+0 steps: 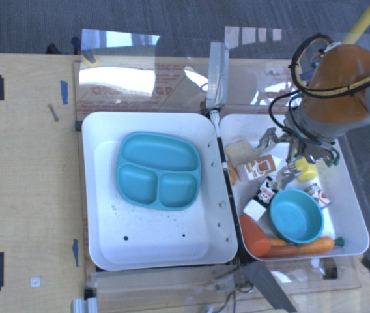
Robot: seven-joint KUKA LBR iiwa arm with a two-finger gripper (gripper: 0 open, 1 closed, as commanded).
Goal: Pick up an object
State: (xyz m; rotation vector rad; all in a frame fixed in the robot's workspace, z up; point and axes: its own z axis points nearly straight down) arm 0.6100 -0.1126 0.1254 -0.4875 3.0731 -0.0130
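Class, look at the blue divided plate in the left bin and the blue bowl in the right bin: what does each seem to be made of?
Blue divided plate: probably moulded plastic, matte; even colour, soft rounded compartment ridges, little glare.
Blue bowl: likely plastic too, slightly glossier; a pale sheen along the rim and smooth inside. Silicone cannot be ruled out for either.

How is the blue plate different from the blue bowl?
The blue plate is wide, flat and split into three sections; the blue bowl is round, deeper and has one hollow. The plate looks bigger than the bowl. The plate lies alone in the left bin; the bowl sits crowded among other things in the right bin, next to a toy carrot. Both are the same light blue and face upward.
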